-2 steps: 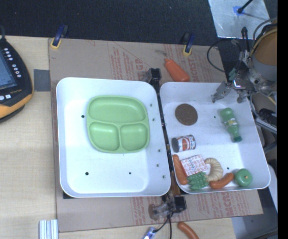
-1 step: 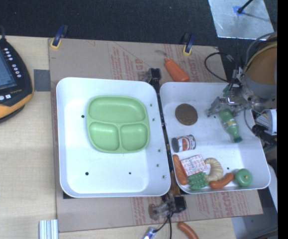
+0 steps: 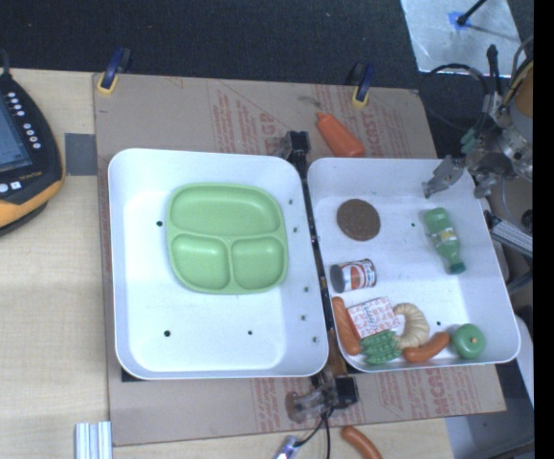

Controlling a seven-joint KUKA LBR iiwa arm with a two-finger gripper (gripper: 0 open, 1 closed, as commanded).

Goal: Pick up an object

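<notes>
The gripper hangs over the far right corner of the right bin, at the end of the arm reaching in from the right. Whether it is released or clenched cannot be told; nothing shows in its grasp.

Just near of the gripper a green bottle lies on the bin floor. A brown disc lies far left in this bin, and a small can lies on its side near of the disc, by the left wall. Along the near wall sit an orange sausage, a red-and-white packet, a leafy green piece, a pale ring, a second sausage and a green apple, crowded together.

The left bin holds a green tray with three compartments. Both bins rest on cardboard on the table. A carrot lies on the cardboard beyond the bins, and a pendant sits at far left.
</notes>
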